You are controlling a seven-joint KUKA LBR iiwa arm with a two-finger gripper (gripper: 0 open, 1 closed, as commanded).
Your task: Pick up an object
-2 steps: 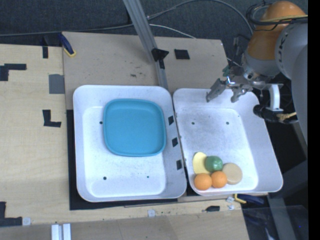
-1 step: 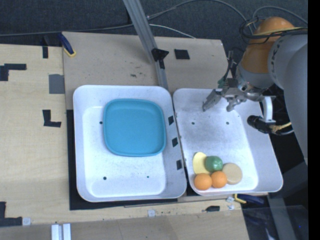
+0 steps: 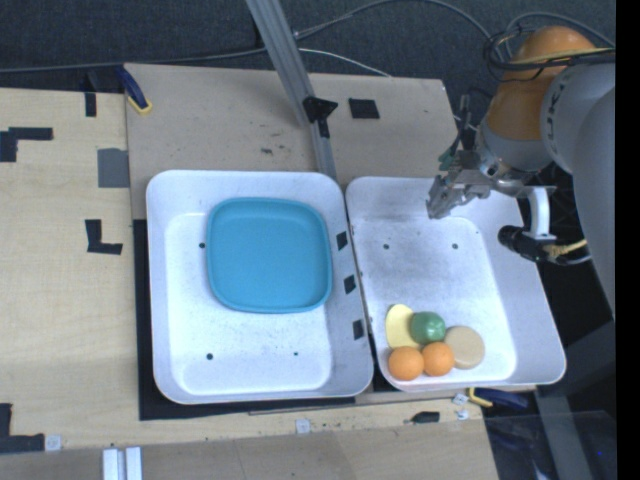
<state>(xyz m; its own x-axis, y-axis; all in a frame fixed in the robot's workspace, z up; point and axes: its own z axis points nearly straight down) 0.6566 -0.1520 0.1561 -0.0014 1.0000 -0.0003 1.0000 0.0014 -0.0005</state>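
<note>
The pincer (image 3: 443, 204) hangs over the far end of the right bin (image 3: 520, 298), holding nothing; how far open it is I cannot tell. The small objects, two orange balls (image 3: 421, 361), a green ball (image 3: 428, 327), a yellow piece (image 3: 399, 323) and a beige disc (image 3: 465, 347), cluster at that bin's near edge, well apart from it. A blue plate (image 3: 268, 254) lies in the left bin (image 3: 180, 298).

No readable text or labels, as far as visible.

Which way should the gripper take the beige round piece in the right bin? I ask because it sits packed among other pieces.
Judging by its pose, take the beige piece from above, across its near and far edges: its right side is free, while the orange ball and green ball crowd its left.
</note>
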